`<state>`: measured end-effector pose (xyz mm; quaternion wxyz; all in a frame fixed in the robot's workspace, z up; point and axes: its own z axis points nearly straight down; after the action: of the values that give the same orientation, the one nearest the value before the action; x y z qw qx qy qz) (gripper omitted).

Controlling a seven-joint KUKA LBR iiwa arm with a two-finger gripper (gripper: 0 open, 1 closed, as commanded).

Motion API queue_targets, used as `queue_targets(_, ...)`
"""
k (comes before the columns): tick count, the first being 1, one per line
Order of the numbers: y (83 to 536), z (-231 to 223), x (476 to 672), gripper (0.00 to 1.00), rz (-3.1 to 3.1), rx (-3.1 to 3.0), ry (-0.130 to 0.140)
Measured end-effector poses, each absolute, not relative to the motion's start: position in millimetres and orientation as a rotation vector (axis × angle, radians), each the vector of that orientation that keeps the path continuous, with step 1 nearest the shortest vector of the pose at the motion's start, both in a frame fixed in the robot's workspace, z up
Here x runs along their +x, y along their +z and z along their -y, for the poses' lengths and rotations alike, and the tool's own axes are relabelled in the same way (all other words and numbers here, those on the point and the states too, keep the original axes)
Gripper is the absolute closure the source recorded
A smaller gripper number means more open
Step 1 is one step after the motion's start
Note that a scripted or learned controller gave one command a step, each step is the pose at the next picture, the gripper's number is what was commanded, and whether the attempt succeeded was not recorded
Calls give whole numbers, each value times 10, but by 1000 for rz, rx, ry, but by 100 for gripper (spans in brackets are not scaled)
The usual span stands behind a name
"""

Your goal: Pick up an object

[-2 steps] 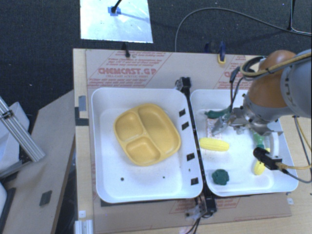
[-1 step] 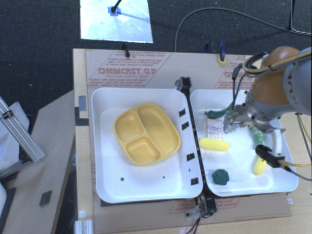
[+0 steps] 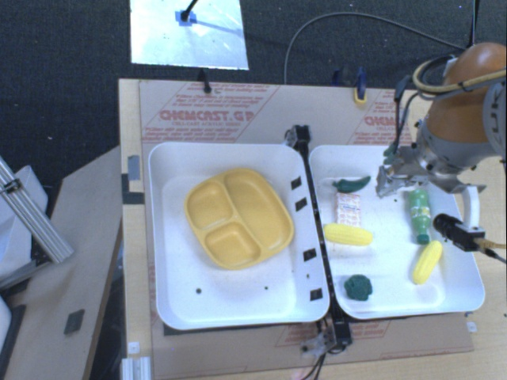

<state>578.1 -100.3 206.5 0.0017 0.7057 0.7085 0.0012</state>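
Observation:
My gripper (image 3: 398, 182) hangs over the back of the right bin (image 3: 467, 291), just above the top end of a green bottle (image 3: 418, 217) that lies lengthwise. Left of the gripper lies a dark green pepper (image 3: 352, 184). Below the pepper is a pink and white packet (image 3: 348, 209), then a yellow corn cob (image 3: 347, 235). A second yellow piece (image 3: 427, 261) lies near the bin's right side. Toward the front edge sits a dark green broccoli (image 3: 358, 286). Nothing is seen held in the gripper.
The left bin (image 3: 170, 291) holds a yellow divided plate (image 3: 238, 216). A black divider with clips (image 3: 310, 220) runs between the bins. A black fitting on a cable (image 3: 455, 230) juts over the right bin beside the bottle.

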Motion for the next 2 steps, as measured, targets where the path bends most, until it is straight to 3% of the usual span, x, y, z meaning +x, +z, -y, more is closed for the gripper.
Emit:
queue_targets(1,2613,988,5692,100,-2224,2215,3)
queue_targets(2,2863,988,5701,100,-2225,2214,3)
